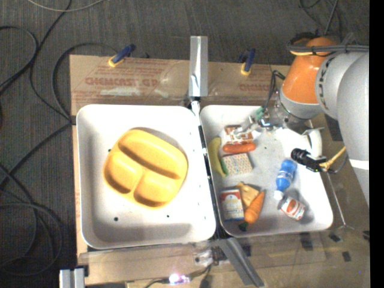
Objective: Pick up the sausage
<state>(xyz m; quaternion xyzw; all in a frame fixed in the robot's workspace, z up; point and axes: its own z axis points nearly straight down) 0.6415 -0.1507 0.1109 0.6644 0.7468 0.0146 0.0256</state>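
Item: sausage (238, 147), right bin (327, 221), lying just below gripper (257, 122); jaw state I cannot tell; I advise straddling its short axis.

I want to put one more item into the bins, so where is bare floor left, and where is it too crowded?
Left bin: bare floor rings the yellow divided plate, widest along the near edge. Right bin: a small patch between the cracker, the blue bottle and the carrot. It is crowded at the far side, where the gripper hangs by the sausage.
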